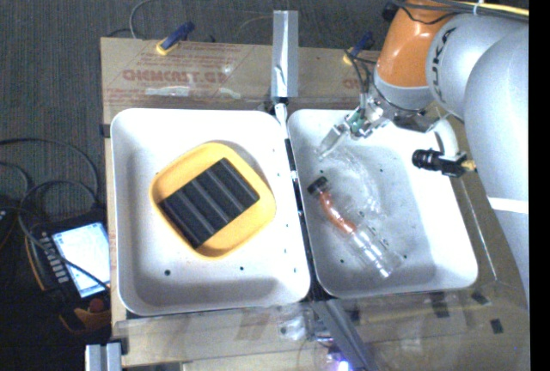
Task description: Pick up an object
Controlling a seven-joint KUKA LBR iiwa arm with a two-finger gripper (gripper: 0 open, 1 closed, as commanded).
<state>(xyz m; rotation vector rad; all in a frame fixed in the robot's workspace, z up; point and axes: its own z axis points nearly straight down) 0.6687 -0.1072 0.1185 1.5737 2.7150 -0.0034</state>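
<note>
The two-finger gripper (359, 124) is hovering — jaws' state I cannot tell — and needs lowering squarely over the clear plastic tube (365, 228) in the right white bin (447, 270).

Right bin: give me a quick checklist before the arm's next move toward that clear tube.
1. Target in view: ok. The clear tube, copper-coloured inside with a black cap, lies in the right bin.
2. Target free of neighbours: ok; nothing touches it.
3. Gripper over target: not ok; it sits at the bin's far edge, apart from the tube.
4. Finger state: cannot tell.
5. Anything already held: cannot tell.
6. Yellow tray out of the way: ok; it rests in the left bin.
</note>
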